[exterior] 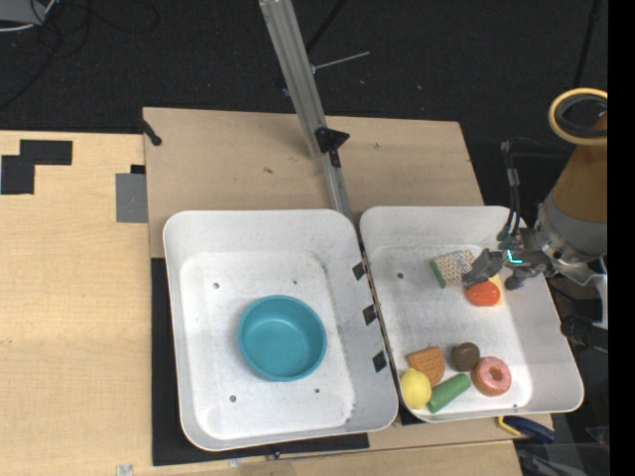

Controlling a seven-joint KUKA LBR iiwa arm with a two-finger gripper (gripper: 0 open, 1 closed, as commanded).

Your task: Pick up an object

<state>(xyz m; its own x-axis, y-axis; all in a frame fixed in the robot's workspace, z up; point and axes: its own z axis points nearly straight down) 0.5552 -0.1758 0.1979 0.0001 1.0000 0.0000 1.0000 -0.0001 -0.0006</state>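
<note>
My gripper [502, 270] hangs over the right bin [556, 345], near its right side, with its dark fingers spread open. Just below the fingertips lies a red-orange round object [484, 294], not held. To the left of the gripper rests a speckled grey sponge with a green edge [452, 267]. Along the bin's front sit a yellow lemon [416, 390], a green cylinder [448, 392], an orange cracker-like piece [427, 361], a brown round piece [465, 355] and a pink donut [491, 376].
The left bin [198, 266] holds a teal bowl [283, 338]. A metal rail [301, 77] slants down from the top to the divider between the bins. The arm's orange-banded wrist [585, 177] stands at the right edge.
</note>
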